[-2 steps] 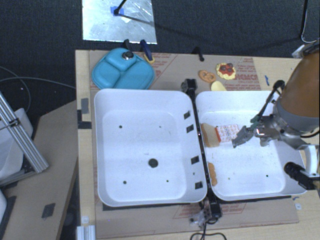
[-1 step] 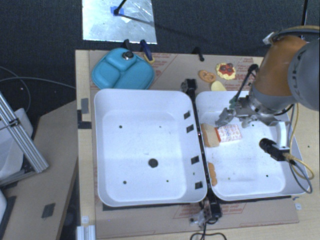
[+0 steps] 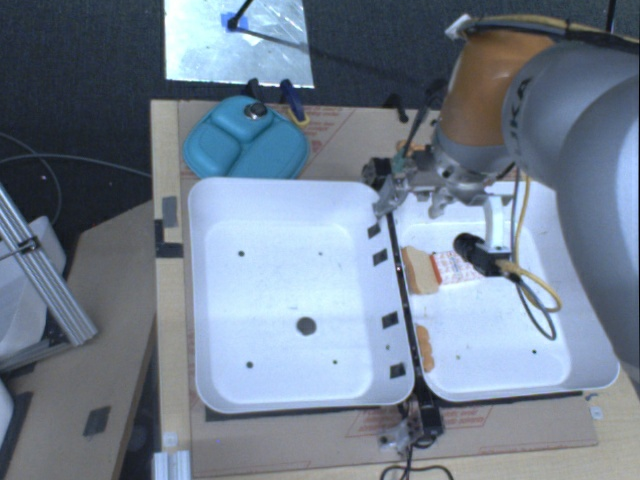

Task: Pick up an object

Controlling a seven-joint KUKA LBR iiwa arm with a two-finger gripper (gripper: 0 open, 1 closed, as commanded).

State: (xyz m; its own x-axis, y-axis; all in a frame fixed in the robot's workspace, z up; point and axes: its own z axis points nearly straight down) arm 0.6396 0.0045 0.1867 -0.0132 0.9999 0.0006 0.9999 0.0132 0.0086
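Not picked yet: pincer apart and empty over right white bin's far-left corner; tan bread-like slice untouched.

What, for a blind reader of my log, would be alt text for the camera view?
The end effector hangs over the far inner corner of the right bin, which holds a tan slice, a red-and-white packet and a brown piece. The left bin holds one dark disc, and a teal container sits behind it.
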